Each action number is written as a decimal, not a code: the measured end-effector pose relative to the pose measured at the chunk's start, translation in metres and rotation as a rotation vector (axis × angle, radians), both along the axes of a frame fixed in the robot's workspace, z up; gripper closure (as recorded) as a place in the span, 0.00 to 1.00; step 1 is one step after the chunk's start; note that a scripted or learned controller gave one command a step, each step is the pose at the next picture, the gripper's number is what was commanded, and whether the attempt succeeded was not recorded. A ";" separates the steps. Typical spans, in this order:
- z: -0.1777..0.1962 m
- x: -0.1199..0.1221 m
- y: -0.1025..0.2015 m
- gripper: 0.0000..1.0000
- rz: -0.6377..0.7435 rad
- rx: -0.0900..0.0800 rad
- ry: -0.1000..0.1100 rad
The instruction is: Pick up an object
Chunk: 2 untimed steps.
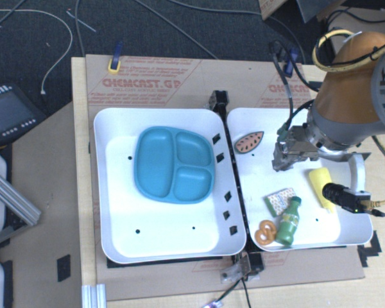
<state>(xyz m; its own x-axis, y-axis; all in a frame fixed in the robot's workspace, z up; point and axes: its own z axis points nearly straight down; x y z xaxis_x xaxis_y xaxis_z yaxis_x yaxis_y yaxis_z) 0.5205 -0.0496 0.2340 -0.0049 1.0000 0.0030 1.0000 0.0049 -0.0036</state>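
Cardboard underlies both bins; gripper (283, 161) hovers in the approach step, its jaw state impossible to tell. Next: descend toward the yellow block (319, 183) beside it, probably.

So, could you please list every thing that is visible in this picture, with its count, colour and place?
Bins: two, white, side by side on the bench.
Divided plate: one, blue, in the left bin.
Leaf-shaped piece: one, brown with dark spots, right bin, upper left part.
Bottle: one, green, right bin, near front edge.
Pretzel: one, orange-brown, touching the bottle's left side.
Small packet: one, pale patterned, just above the bottle.
Yellow object: one, yellow, right bin, right side.
Gripper: one, grey, above the right bin.
Arm: one, grey with orange band, entering from the right.
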 end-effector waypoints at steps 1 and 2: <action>-0.010 0.008 0.054 1.00 0.001 0.000 0.000; 0.001 0.002 0.109 1.00 0.002 0.000 -0.005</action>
